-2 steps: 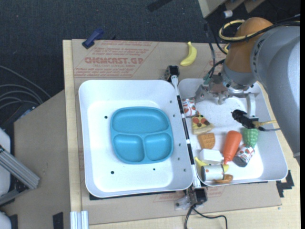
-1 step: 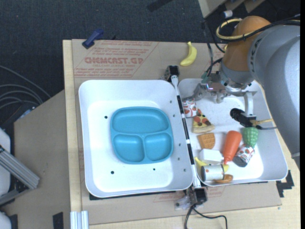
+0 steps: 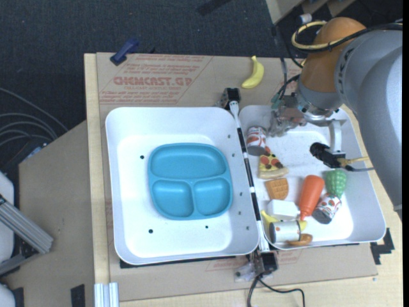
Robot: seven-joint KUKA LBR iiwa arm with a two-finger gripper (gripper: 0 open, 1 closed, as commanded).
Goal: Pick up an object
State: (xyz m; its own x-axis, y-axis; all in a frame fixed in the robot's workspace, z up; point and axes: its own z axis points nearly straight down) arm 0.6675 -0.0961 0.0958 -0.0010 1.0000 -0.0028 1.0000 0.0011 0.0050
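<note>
**Arm Bends Down Over the Toy Bin**

The grey arm (image 3: 377,75) comes in from the right. Its orange band (image 3: 332,40) sits up high. The arm bends down to the far left corner of the right bin (image 3: 364,219). The gripper (image 3: 283,121) hangs there, near a small can (image 3: 255,137). I cannot tell if the gripper is wide or narrow.

Two white bins sit side by side on the brown tabletop (image 3: 160,82). The left bin (image 3: 128,146) holds one blue plate (image 3: 190,180). The plate is smooth, with round corners and three dips.

The things to pick are all in the right bin. There is one pizza slice (image 3: 271,165), which is flat. There is one square cracker (image 3: 277,188), orange and bumpy. There is one long orange carrot (image 3: 311,195) and one white block (image 3: 281,208). One green bumpy toy (image 3: 335,182) sits just beside the carrot. A second can (image 3: 327,208) lies by the carrot too, so that makes two cans.

One curved yellow banana (image 3: 254,74) lies on the tabletop, past the bins.
</note>
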